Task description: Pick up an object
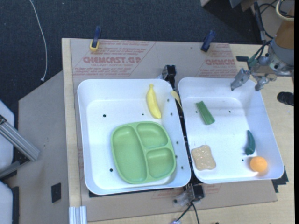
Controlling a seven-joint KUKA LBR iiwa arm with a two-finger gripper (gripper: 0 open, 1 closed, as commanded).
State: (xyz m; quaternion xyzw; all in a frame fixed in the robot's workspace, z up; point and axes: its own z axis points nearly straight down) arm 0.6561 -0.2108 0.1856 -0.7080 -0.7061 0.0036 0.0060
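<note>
From my seat I take the black clamp (pixel 169 72) between the two bins as my landmark. Far to its left a thin white cable (pixel 41 36) loops over the dark carpet (pixel 131 8), and a yellow-and-blue clip (pixel 95 40) pins the brown cardboard sheet (pixel 140 55) covering the bench. Left and below the clamp sits the left shallow white plastic bin (pixel 93 106), holding a light green three-compartment plastic tray (pixel 142 150) toward its near side and a yellow toy banana (pixel 153 101) lying just below-left of the clamp, apart from the tray. Right of the clamp, the right shallow white plastic bin (pixel 233 120) carries a flat green strip-shaped piece (pixel 204 112), a tan toast-like slab (pixel 203 157) near its front-left corner, a dark teal pepper-shaped toy (pixel 250 143) by the right wall, and a small orange ball (pixel 258 164) just below it. A blue clip (pixel 208 41) stands above and right of the clamp. Furthest right, the grey two-finger gripper (pixel 248 82) hangs over the right bin's far rim with its fingers spread apart and nothing between them, well clear of every object.
</note>
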